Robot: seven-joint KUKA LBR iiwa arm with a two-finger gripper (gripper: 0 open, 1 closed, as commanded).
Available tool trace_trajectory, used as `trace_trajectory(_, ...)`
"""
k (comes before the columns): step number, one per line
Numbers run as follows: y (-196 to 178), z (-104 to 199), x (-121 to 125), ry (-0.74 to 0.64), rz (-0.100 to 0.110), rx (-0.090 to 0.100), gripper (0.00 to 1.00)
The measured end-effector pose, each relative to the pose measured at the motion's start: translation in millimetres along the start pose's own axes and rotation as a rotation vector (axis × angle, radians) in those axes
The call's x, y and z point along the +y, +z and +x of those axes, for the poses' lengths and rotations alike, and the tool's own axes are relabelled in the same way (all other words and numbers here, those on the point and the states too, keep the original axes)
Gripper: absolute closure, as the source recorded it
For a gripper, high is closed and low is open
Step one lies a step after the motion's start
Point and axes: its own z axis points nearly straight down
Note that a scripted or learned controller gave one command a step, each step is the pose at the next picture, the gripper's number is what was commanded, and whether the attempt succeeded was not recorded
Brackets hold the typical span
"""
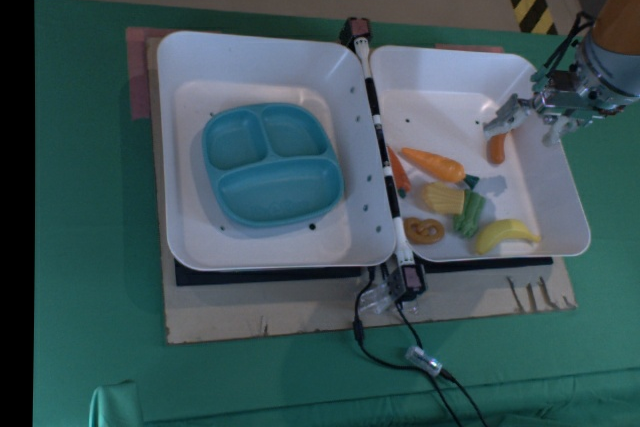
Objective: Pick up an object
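Landmark: divider rail [381,150] between the two bins. Left of it, left bin [180,65] with a sectioned plate [271,163] lying in its middle. Right of it, right bin [440,65]. In that bin, a small carrot [398,171] just beside the rail, bigger carrot [433,163] further right, corn [441,198] and pretzel [425,231] nearer the front, then cucumber [471,212], banana [504,234], and sausage [496,148] furthest right.
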Motion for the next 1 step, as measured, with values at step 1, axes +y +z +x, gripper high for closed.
trace_trajectory(1,75.3,24.3,-6.8,0.001,-0.013,-0.004,0.00)
